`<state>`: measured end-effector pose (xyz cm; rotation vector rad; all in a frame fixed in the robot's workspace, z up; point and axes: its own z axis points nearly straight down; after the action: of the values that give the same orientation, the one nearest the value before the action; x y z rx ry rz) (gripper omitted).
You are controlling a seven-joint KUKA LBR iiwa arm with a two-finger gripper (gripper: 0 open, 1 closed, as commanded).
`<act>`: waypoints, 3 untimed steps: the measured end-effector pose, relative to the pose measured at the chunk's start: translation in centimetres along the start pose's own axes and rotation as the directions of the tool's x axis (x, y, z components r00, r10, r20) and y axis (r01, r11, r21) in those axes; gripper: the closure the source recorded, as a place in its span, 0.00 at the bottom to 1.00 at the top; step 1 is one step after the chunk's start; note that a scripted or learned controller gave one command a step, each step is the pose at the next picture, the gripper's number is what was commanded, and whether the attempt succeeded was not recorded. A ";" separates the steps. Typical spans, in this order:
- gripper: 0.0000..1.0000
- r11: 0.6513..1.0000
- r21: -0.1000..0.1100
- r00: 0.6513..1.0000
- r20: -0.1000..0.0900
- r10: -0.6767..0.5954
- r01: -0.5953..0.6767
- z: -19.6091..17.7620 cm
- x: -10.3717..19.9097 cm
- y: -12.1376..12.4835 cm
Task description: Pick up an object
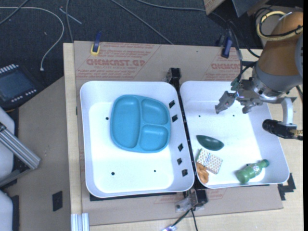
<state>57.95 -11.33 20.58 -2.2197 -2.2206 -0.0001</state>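
Progress, as I read it from my desk, is close to nil: nothing is lifted yet. I see the claw [234, 101] hanging over the back part of the right bin [192, 100], its 2 fingers spread apart with bare white floor showing between them, so it is open and carries nothing.

I take the right bin as my landmark. Toward its front, 3 candidates lie on its floor. A dark green spoon-like piece [210, 142] sits near the bin's middle, nearer the divider side. Just in front of it, against the bin's left wall, lies a checked packet [210, 161] with something orange [202, 173] tucked at its front edge; I cannot tell what that orange thing is. At the bin's front right corner lies a green bottle [250, 172] on its side, cap pointing to the right wall. All 3 are well apart from the claw.

Left of the right bin stands the other bin [91, 143], holding 1 blue divided tray [139, 123]. Both bins rest on the tabletop [72, 105].

So what is done, at most, is an approach over the right bin. What I judge is left: choose 1 item, travel toward the bin's front, descend, close on it, and raise it free. The spoon-like piece is the nearest; the bottle looks the easiest to pinch across its body.
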 end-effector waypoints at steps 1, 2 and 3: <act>0.00 1.000 0.007 1.000 -0.001 0.001 -0.001 6.4 0.1 0.0; 0.00 1.000 0.006 1.000 -0.001 0.001 -0.001 11.7 0.2 -0.1; 1.00 1.000 -0.001 1.000 0.000 0.001 -0.001 10.2 0.2 0.1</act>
<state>58.08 -11.15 10.38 -2.2215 -2.2197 -0.0019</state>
